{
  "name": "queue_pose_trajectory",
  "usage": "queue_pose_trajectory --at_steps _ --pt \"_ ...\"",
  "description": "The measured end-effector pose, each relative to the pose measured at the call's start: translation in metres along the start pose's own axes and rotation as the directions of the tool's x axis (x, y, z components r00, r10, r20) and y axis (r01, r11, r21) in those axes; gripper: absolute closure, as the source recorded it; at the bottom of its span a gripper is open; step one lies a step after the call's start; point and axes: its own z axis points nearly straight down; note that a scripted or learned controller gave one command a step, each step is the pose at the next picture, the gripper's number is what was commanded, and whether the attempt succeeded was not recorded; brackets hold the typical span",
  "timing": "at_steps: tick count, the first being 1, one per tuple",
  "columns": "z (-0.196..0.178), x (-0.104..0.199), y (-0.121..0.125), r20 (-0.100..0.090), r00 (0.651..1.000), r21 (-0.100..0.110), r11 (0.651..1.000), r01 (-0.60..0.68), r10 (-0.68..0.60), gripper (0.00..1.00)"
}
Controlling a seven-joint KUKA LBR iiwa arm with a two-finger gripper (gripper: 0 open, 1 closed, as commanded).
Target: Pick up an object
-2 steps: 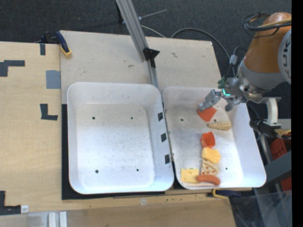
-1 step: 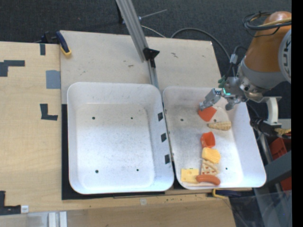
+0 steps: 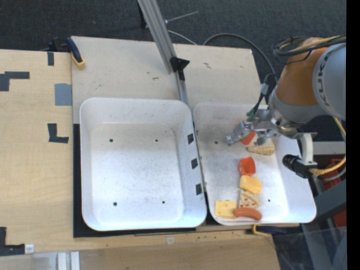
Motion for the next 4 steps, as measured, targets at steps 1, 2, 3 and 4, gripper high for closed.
queue_pose_trajectory --at_steps 1,2,3,4 --pt "0.044 0.002 0.0 0.0 1.0 0.0 1.0 0.0 0.0 0.0" --pt "0.091 0.003 0.0 0.002 1.0 -0.006 1.0 0.0 0.0 0.0" --pt "0.079 0.004 0.0 0.001 1.0 -0.006 1.0 0.001 -0.001 1.0" --pt "0.024 -0.006 0.001 0.002 1.0 -0.011 1.0 -0.001 0.001 1.0"
